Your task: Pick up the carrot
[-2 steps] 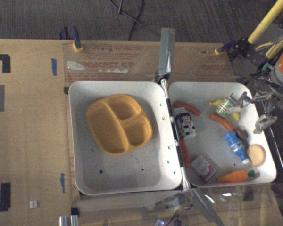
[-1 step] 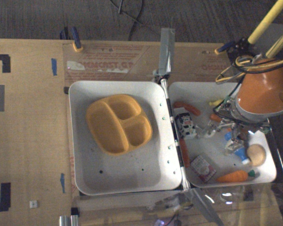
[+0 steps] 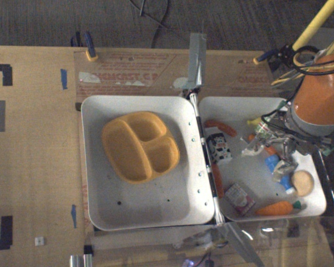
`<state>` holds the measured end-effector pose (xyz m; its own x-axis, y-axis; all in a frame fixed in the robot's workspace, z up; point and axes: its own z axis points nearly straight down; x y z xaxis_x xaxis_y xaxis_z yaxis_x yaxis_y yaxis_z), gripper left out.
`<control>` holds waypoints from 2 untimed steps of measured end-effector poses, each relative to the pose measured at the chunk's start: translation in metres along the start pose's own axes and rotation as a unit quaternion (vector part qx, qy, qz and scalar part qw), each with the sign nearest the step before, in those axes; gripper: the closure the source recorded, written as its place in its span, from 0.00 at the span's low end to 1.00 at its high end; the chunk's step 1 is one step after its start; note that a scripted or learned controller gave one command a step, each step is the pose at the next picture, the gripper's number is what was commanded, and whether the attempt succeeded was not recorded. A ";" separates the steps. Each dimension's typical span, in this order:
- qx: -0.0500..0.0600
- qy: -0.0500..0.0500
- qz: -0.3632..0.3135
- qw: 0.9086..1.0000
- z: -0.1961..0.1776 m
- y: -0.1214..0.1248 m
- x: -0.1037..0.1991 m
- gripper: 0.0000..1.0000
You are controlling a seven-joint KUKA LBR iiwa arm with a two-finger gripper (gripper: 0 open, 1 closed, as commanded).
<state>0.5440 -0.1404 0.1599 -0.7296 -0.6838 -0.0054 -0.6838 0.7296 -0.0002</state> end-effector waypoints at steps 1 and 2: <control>0.001 0.000 0.087 0.996 -0.090 0.007 -0.021 0.00; -0.001 0.002 0.062 0.998 0.052 0.033 0.022 0.00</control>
